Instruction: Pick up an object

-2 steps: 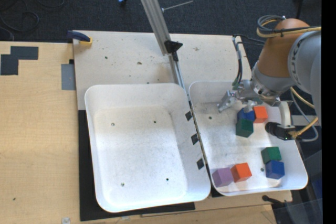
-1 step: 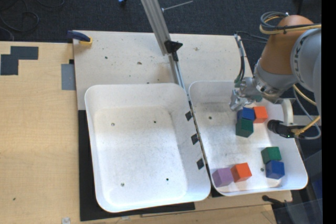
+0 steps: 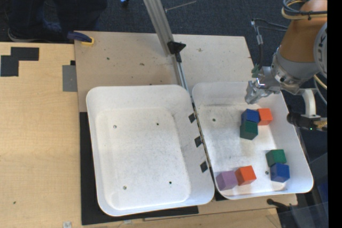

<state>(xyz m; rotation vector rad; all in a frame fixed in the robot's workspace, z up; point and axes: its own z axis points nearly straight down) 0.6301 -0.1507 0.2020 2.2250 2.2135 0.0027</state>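
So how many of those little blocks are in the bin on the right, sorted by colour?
Blue: 2, one near the top, one lower right.
Green: 2, one under the upper blue, one above the lower blue.
Orange: 2, one upper, one lower.
Purple: 1.
Total: 7 blocks.

No legible text, labels or numbers anywhere.

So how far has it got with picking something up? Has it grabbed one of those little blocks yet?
Nothing looks picked up yet. All seven blocks lie in the right bin, among them the blue block and orange block nearest the arm. Right now the gripper hangs just above and beside that cluster, with no block seen between its fingers. Left to do: come down on a block, close and lift.
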